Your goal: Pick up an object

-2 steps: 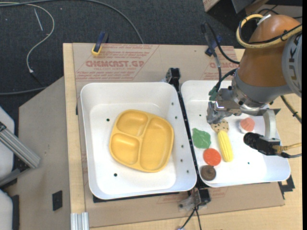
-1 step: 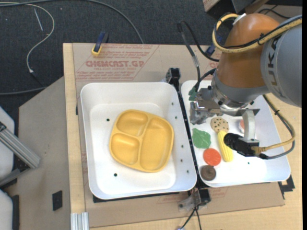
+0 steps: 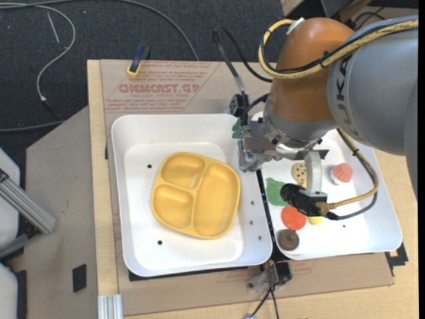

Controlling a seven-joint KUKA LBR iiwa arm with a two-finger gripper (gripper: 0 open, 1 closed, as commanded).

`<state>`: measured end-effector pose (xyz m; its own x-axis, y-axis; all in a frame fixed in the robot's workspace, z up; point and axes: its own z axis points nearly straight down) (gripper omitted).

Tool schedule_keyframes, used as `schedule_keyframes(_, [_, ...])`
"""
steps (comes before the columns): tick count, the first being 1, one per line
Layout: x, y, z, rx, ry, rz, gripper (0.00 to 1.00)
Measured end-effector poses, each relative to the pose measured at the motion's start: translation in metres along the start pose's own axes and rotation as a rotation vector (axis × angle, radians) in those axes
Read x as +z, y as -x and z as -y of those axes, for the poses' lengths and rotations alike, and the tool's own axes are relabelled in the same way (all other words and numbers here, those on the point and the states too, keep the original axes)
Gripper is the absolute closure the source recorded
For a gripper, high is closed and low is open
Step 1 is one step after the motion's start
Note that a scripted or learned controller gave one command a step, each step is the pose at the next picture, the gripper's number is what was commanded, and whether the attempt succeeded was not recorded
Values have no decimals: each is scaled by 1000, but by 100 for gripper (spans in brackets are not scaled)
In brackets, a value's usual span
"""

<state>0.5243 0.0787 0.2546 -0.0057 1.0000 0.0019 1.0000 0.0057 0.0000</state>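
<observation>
1. The grey arm (image 3: 378, 92) reaches in from the right over the right bin (image 3: 382, 234).
2. The left bin (image 3: 126, 145) holds a yellow divided plate (image 3: 197, 195).
3. The gripper (image 3: 254, 153) hangs at the seam between the bins; I cannot tell whether it is open or closed.
4. In the right bin lie a green piece (image 3: 274, 190), a red round object (image 3: 293, 218), a pink round object (image 3: 342, 173) and a brown disc (image 3: 287, 239).

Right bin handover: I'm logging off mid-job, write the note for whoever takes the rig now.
Gripper: over the wall between the two bins; no object seen in it.
Things: green piece, red round piece, brown disc and pink piece lie in the right bin; yellow divided plate lies in the left bin.
Done: nothing lifted.
Left: pick up one object.
</observation>
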Motion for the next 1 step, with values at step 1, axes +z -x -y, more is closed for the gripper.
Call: schedule_keyframes(1, [-1,3,0,4,0,1,0])
